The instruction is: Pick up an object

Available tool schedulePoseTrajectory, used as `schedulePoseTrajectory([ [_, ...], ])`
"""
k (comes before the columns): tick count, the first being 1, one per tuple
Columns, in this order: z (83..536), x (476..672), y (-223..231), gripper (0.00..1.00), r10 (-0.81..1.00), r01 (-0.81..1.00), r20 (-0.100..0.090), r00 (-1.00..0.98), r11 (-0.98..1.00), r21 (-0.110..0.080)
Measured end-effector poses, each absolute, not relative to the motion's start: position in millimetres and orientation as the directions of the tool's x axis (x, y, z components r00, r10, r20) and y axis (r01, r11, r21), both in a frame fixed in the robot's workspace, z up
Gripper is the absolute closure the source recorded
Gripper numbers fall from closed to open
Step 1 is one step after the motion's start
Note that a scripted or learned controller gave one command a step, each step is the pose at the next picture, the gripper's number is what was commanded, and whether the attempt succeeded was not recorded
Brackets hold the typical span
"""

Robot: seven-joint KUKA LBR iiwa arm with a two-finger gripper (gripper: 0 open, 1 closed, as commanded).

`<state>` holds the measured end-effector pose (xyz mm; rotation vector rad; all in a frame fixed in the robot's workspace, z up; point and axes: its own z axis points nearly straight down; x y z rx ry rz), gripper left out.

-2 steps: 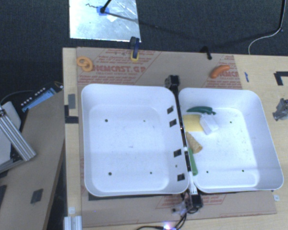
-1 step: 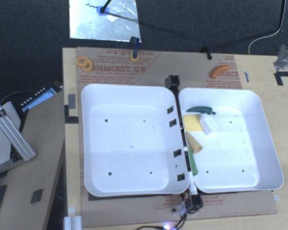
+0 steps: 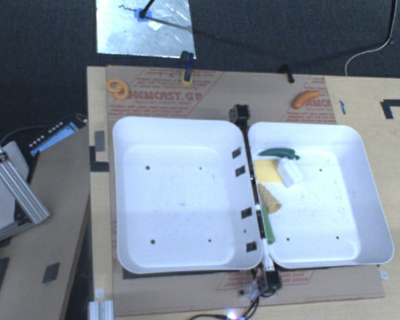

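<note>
The right bin holds a small cluster near its left wall. A dark green pepper-shaped piece lies at the top of the cluster. Below it a white block rests partly on a flat yellow piece. A tan wedge lies lower down, and a thin green stick runs along the divider.
The left bin sits beside the right one on a cardboard base. On the base lie an orange ring, an orange sausage shape and a blue-and-yellow clip. A foil sheet lies at the back.
</note>
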<state>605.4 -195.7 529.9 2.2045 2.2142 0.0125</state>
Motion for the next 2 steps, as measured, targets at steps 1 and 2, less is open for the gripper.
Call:
schedulePoseTrajectory([
  [1,434.8,577.0,-84.9,1.0,1.0,1.0,0.005,-0.014,0.014,-0.008],
  [2,484.8,605.5,-105.3,1.0,1.0,1.0,-0.001,-0.002,0.002,0.009],
])
